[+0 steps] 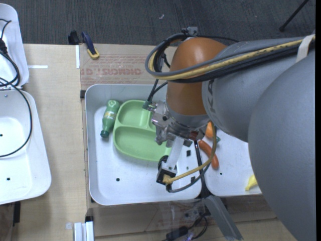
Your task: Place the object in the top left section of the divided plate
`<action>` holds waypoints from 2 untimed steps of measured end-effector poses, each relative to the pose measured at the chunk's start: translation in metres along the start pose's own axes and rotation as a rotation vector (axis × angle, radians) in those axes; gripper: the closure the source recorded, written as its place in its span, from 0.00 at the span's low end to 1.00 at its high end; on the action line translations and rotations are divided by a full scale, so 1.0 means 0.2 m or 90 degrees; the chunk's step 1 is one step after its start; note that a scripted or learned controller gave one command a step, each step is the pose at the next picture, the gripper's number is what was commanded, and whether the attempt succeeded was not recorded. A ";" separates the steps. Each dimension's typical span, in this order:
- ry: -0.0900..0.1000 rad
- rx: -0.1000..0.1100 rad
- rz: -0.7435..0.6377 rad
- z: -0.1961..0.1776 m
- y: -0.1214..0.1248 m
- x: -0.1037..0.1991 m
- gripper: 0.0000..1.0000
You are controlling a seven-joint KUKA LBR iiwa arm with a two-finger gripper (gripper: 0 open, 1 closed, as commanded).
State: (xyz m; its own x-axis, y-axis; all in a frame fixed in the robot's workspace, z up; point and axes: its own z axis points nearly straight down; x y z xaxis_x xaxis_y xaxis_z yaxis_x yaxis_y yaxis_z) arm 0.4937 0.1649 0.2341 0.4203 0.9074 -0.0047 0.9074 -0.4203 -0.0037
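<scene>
One light-green divided plastic plate [131, 134] lies in the white bin [100, 185], with a small green plastic bottle [108, 117] just beside its left rim. The gripper [163, 132] hangs over the plate's right edge, and whether it is wide or narrow I cannot tell. Best to slide across to the upper-left section, then release low.

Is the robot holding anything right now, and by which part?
Cannot be told: the gripper hangs over the green plate, and the wrist covers its tip.

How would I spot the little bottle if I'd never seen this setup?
Find the white bin under the grey arm, with a green plate in it. The bottle lies on the bin floor along the plate's left rim. It is green like the plate but slim, and the only bottle there.
</scene>
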 end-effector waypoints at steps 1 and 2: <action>-0.003 0.002 0.001 -0.04 0.01 -0.01 1.00; -0.002 0.002 0.001 -0.04 0.01 -0.01 0.00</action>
State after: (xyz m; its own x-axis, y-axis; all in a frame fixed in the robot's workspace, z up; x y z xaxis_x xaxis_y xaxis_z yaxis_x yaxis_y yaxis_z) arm 0.4942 0.1634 0.2417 0.4219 0.9066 -0.0086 0.9066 -0.4219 -0.0064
